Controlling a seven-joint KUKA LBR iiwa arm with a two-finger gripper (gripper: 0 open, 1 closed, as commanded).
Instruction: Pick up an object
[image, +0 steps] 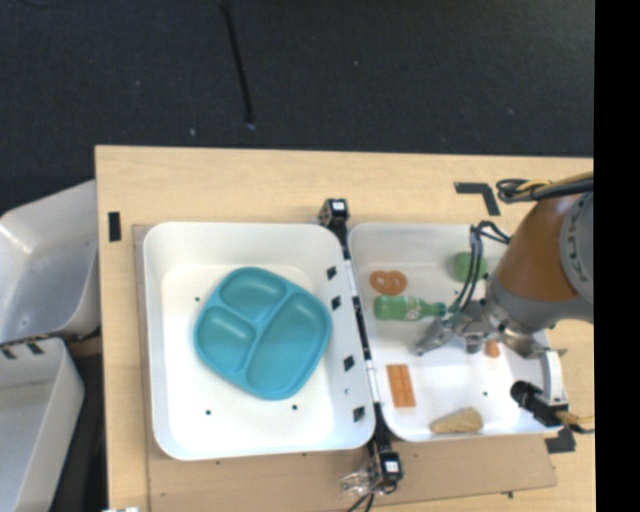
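Two shallow white bins are seen side by side on a pale wooden bench (250, 185). The left bin (170, 400) is occupied by a blue divided plate (262, 331) with three compartments, which lies flat near the bin's middle. In the right bin (420, 245) several small things are spread apart: an orange pretzel-shaped piece (388, 283) near the dividing wall, a green bottle (408, 309) laid on its side just below it, an orange rectangular block (400, 385) lower down by the wall, a tan lumpy piece (456, 423) close to the near rim, and a green rounded object (463, 265) at the far side, partly hidden by cables. A small orange bit (492, 349) is glimpsed beside the wrist.

The arm (540, 265) is reached in from the right, its orange band above the wrist being plainly shown. The gripper (447, 333) is lowered into the right bin, just beside the cap end of the green bottle. Its metal fingers are blurred together against the white floor, so whether they are spread or pressed together cannot be told, and nothing is clearly seen between them.
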